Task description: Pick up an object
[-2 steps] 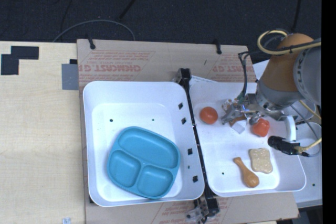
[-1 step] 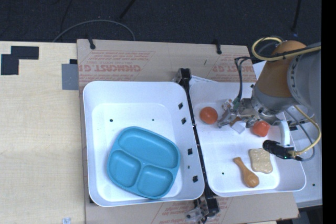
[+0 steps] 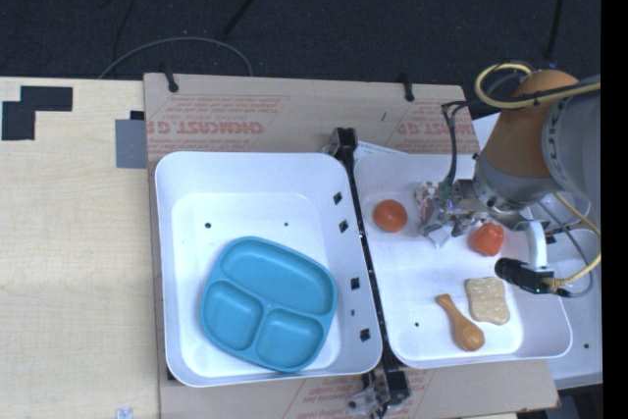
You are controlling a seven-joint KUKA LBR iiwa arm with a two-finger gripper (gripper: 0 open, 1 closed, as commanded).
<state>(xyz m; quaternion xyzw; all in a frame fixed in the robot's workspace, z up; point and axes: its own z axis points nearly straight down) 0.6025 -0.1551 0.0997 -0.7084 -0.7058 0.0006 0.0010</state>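
Camera view gave me dark carpet beyond a pale wooden bench point(image 3: 69, 250); my gripper point(image 3: 453, 216) hid its grip state, a smooth orange ball point(image 3: 391, 215) lying just left.

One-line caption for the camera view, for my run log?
Arm's tool low in the right bin among an orange ball, red ball, wooden spoon and biscuit; blue divided plate in the left bin.
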